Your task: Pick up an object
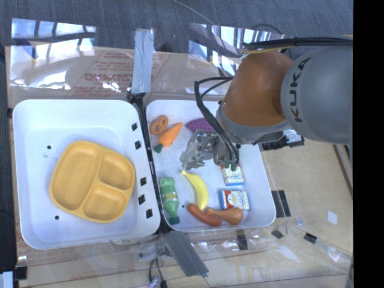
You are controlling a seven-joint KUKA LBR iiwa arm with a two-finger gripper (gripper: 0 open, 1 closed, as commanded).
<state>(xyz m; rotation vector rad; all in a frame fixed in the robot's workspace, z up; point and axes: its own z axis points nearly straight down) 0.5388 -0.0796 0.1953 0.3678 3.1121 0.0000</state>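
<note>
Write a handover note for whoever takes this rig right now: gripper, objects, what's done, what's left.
Gripper: low in the right white bin, above its middle; nothing seen between its fingers, and whether it is open or shut is unclear.
Right bin: yellow toy banana, orange toy carrot, green plastic bottle, brown toy sausage, purple toy piece, two small printed cartons.
Left white bin: yellow divided plastic tray.
Done: nothing lifted.
Left: grasp and raise one object.

the grey arm (318, 95) enters from three o'clock, orange band (bulky, foreshortened) pointing toward the camera, gripper (195, 155) reaching down toward eight o'clock below the wrist.
</note>
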